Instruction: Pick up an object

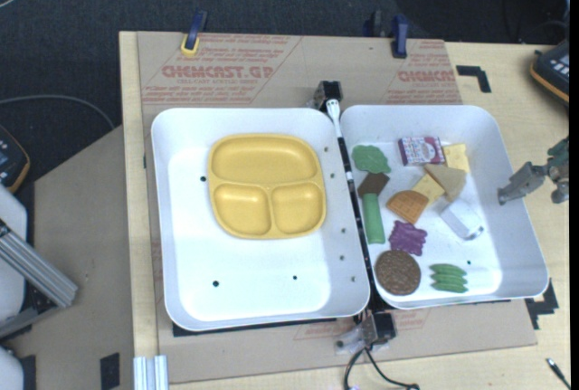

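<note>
Two "CHEMCAST GP" prints [217,70], purple packet [421,149] unreadable

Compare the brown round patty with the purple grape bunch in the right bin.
The brown patty is a flat, round disc; the purple grape bunch is lumpy with an uneven outline. The patty looks larger than the grapes. The patty lies nearer the bin's front edge, the grapes just behind it. Both are toy foods lying in the right bin, apart from the end effector.
</note>
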You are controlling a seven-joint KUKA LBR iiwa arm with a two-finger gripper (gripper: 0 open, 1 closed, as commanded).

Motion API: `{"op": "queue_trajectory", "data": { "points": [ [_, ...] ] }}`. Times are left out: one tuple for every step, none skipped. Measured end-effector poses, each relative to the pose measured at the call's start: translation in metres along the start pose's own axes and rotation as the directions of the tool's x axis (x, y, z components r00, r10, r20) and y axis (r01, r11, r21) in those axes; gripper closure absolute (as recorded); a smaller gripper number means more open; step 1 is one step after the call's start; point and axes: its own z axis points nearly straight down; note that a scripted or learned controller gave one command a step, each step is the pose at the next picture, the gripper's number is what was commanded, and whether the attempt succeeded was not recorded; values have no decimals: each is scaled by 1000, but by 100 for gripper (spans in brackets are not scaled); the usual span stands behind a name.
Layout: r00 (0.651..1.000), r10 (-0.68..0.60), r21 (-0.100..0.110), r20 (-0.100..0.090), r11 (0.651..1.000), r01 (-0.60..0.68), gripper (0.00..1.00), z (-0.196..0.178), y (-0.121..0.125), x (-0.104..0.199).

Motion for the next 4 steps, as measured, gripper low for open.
{"op": "queue_trajectory", "data": {
  "points": [
    [1000, -3, -10, 3, 1000, 3, 0, -5, 2, 0],
    [1000, -3, -5, 0, 1000, 3, 0, 45, -6, 6],
    [1000, -3, -4, -1, 1000, 3, 0, 89, -1, 11],
    [1000, -3, -4, -1, 1000, 3, 0, 134, -7, 15]
  ]
}}
